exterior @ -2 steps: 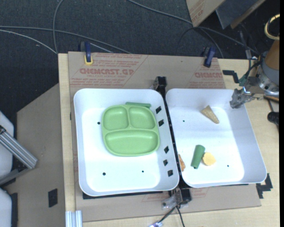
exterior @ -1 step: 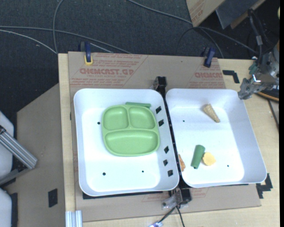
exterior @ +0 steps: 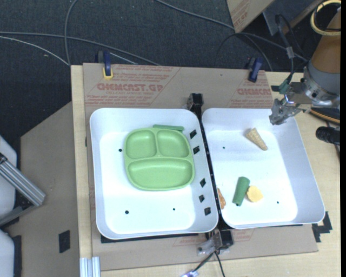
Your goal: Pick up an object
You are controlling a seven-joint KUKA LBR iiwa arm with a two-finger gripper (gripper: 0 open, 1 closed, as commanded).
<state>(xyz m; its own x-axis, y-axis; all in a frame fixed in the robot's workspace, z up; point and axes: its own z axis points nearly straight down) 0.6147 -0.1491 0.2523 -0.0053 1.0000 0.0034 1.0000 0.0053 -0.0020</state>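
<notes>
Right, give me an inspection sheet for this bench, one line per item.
Surface: brown board bearing two white bins side by side, left bin and right bin.
Job's things: in the right bin, a tan cone, a green cylinder and a yellow piece touching it.
Clutter: green divided plate in the left bin; small orange piece at the right bin's left edge.
Grippers: pincer over the right bin's far right corner, nothing seen between its fingers.
Cables: several trail across the dark floor.
Surroundings: cardboard box at the top.
</notes>
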